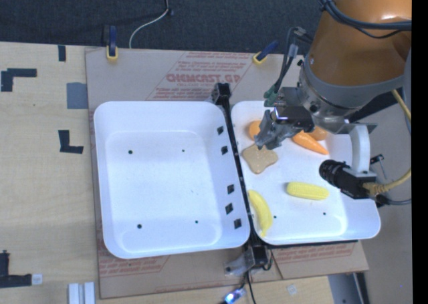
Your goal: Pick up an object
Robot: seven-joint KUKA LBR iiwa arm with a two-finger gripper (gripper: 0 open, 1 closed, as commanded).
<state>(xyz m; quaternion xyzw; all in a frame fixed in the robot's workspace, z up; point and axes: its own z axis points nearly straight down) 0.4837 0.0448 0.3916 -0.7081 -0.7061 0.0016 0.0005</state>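
In the right bin [348, 224] lie a tan slice of toast [259, 159], a yellow corn cob [307, 191], a yellow banana [260, 210] by the bin's left wall, and an orange carrot [309, 141] partly under the arm. Another orange piece [254, 129] peeks out at the bin's back left. My gripper [268, 141] hangs low over the back of the toast, pointing down at it. Its dark fingers blur together against the toast.
The left bin [164, 176] sits beside the right one, split from it by a black clipped divider [231, 162]. Both rest on a cardboard sheet [194, 79]. A black cylinder [341, 177] of the arm's fittings hangs over the right bin's right side.
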